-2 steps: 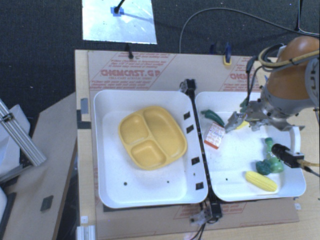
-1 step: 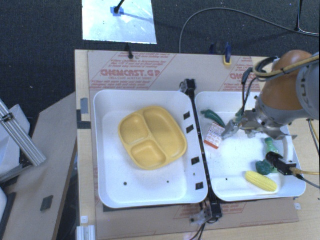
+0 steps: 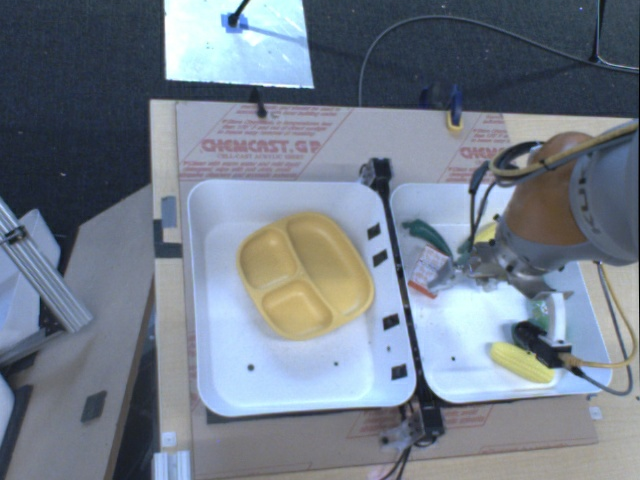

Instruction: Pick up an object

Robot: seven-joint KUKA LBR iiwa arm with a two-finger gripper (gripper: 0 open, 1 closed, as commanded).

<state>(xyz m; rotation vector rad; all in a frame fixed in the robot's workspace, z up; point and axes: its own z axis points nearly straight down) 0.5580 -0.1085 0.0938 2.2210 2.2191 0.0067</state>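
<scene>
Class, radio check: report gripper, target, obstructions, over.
Gripper low in right bin, at the packet. Nothing seen held. Pliers close by; corn apart.

A robotics lab is showing here. A grey industrial arm with an orange band [image 3: 560, 203] is reaching in from 3 o'clock over two shallow white plastic bins [image 3: 215, 298] sitting side by side on a plywood bench [image 3: 170, 168] lined with printed brown protective sheet [image 3: 262, 146]. Loose black cables [image 3: 440, 30] are trailing across dark carpet [image 3: 80, 68] at 12 o'clock, and slotted aluminium framing [image 3: 35, 268] is leaning at 9 o'clock.
</scene>
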